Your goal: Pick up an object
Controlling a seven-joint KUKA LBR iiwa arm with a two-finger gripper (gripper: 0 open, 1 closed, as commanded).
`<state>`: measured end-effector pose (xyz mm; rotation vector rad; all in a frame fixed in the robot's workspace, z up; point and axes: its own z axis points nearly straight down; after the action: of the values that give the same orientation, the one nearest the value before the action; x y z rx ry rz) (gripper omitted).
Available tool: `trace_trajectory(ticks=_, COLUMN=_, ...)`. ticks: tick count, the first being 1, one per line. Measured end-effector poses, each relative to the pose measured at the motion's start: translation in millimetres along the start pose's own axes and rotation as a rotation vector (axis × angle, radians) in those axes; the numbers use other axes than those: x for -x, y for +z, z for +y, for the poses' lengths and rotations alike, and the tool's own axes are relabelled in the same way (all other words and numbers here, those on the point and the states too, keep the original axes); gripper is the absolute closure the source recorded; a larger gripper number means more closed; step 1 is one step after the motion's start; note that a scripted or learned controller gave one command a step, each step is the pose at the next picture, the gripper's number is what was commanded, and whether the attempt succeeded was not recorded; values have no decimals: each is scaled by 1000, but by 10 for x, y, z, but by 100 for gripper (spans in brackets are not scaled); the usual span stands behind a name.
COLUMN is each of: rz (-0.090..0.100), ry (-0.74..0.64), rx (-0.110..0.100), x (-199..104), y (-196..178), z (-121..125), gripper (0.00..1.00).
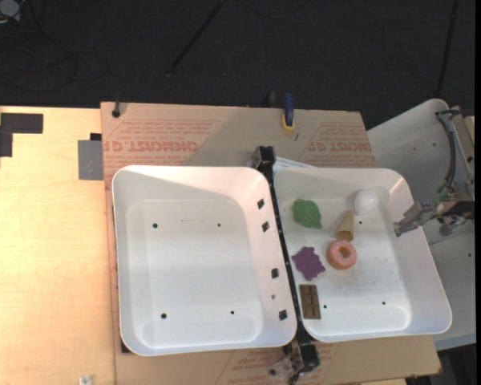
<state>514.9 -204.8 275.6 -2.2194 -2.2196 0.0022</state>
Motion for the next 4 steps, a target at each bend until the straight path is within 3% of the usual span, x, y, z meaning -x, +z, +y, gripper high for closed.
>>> trace_trajectory(ticks=1, rz=0, ry=-1, rx=-1, x=4, y=-97, z=0, gripper=100)
trace_trajectory(ticks=2, rz=0, ry=-7, rx=9, x=-658, y=-1182, z=-310, gripper=100)
trace_trajectory(ticks=3, rz=3, ry=-1, rx=-10, x=-925, y=117, z=-376, gripper=100)
trace_trajectory(ticks=4, rz=-1, ry=-5, rx=7, x=-1270, y=-647, z=-260, gripper=100)
